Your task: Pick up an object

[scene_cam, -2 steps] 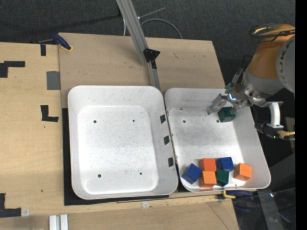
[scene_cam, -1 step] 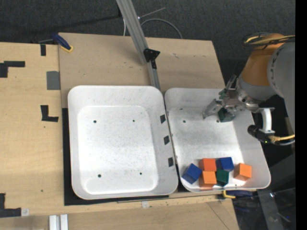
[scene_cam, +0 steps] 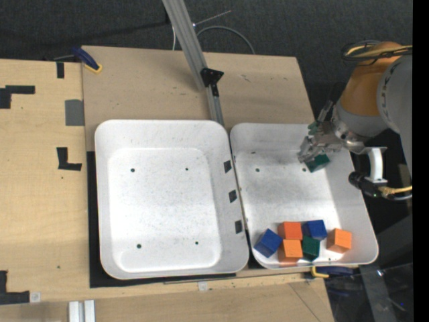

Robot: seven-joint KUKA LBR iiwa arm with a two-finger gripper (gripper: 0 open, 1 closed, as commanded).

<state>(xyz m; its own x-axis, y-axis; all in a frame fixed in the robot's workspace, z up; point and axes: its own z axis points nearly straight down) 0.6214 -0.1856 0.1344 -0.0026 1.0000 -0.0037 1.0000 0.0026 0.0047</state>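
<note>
One fixed camera looks down on the bench (scene_cam: 161, 79) from above, at a slant and from some way off, wide enough to take in both bins: the right bin (scene_cam: 268, 146) just under the hand (scene_cam: 314, 154) and the left bin (scene_cam: 161, 136) beside it, farther from the hand.

Gripper (scene_cam: 314, 154) clamps small dark-green block (scene_cam: 319, 161) above right white bin (scene_cam: 268, 180); orange, blue, green cubes (scene_cam: 303, 239) at bin's near edge.

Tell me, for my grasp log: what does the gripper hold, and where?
The gripper holds a green block at its fingertips, above the right bin.
</note>
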